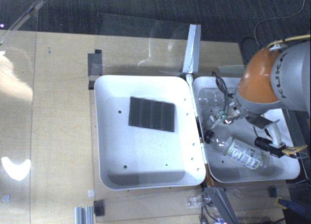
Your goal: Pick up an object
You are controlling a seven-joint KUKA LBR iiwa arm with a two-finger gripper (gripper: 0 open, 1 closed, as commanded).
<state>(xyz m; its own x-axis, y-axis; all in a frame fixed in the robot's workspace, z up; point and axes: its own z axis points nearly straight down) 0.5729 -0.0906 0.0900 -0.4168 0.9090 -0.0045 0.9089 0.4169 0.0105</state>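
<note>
Arm over right bin, bottles below

Arm point(272, 79) is reaching in from the right and hanging over the right bin point(291, 172), its orange band sitting above the bin's far half. Gripper point(224, 116) is pointing down toward the bin's left part, near the dividing wall between the two bins; whether it is spread or pressed together I cannot tell, since wrist and cabling are covering it. Nothing is visibly pinched.

Clear plastic bottle point(238, 151) with a dark cap is lying on its side on the right bin's floor, cap end toward the left bin, body slanting toward the near right corner. It is lying just below the gripper; contact cannot be judged. A second clear bottle point(210, 97) is lying near the far left corner of the same bin, hard to make out against the white.

Left bin point(109, 169) is holding a dark, flat ribbed rectangle point(151, 114), lying flat in the far half, apart from the walls. Both bins are sitting side by side on the wooden desk point(53, 135).
</note>
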